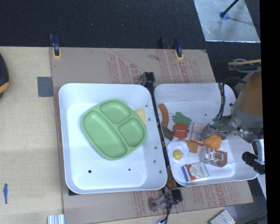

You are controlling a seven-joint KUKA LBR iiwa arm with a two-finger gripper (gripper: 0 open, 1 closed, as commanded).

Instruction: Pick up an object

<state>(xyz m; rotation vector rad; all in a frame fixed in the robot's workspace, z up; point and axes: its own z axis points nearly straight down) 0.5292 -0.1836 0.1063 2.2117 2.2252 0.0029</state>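
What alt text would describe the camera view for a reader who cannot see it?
The gripper reaches from the right into the right bin, among toy foods near an orange piece and a fried egg. The left bin holds a green divided plate.

green plate (pixel 114 129), white bins (pixel 72 134), orange ball (pixel 214 140).

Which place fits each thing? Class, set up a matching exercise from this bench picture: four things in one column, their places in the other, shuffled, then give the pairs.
Things:
1. green divided plate
2. fried egg
3. sausage
4. orange fruit

Places:
A. right bin, next to the gripper
B. left bin
C. right bin, far left part, along the wall
D. right bin, near left part

Pairs: 1-B, 2-D, 3-C, 4-A
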